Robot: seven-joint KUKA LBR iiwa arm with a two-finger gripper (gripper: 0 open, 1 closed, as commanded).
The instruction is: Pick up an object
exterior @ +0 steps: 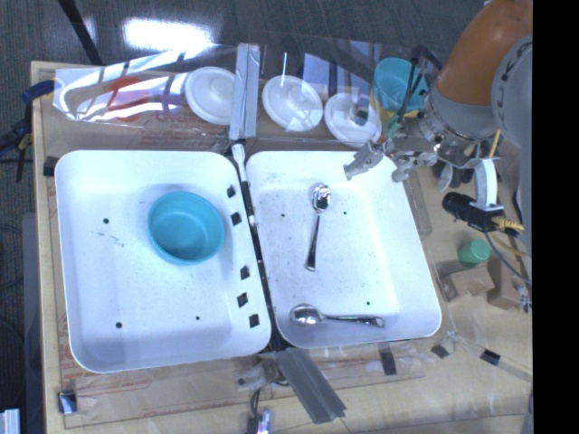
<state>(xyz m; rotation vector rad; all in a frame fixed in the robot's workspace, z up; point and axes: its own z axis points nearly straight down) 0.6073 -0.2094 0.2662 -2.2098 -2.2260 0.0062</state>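
Lying unlabelled, two spoons (316, 224) share the right bin (412, 269), seemingly unmarked.

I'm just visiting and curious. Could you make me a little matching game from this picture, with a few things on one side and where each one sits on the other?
Things:
1. blue bowl
2. upright spoon
3. lying spoon
4. gripper

Places:
A. near front edge of right bin
B. over the right bin's far right corner
C. in left bin
D. middle of right bin, bowl end pointing away

Pairs: 1-C, 2-D, 3-A, 4-B
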